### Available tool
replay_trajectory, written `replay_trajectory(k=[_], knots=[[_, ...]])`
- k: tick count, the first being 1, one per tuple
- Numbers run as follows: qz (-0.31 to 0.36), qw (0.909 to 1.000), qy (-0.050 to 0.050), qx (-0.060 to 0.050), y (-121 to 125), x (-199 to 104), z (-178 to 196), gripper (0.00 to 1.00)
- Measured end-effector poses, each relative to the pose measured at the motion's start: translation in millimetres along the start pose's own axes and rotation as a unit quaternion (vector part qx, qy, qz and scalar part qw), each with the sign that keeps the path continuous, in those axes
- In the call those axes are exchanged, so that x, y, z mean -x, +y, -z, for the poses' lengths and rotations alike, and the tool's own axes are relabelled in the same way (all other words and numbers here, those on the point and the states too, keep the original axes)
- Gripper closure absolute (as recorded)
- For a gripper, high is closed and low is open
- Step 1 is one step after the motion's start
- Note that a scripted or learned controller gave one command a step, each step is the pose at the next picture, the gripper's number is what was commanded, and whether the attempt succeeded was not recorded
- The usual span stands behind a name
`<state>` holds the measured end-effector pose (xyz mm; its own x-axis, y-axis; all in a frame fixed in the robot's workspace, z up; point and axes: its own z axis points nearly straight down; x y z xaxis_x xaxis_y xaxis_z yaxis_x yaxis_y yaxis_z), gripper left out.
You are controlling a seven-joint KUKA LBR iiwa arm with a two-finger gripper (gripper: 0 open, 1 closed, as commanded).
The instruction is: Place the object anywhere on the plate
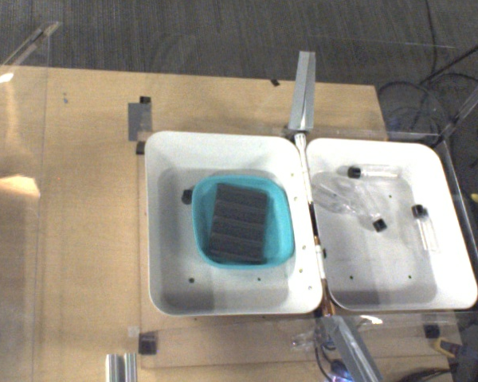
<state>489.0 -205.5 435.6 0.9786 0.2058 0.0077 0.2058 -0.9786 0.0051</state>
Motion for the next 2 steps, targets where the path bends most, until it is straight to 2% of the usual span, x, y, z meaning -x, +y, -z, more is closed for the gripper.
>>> replay_trajectory(k=[1, 2], knots=[[0.002, 1.0000, 0.000, 0.000, 20, -99, -1, 0.00], [-0.001, 1.0000, 0.000, 0.000, 11, -50, 0, 0.00]])
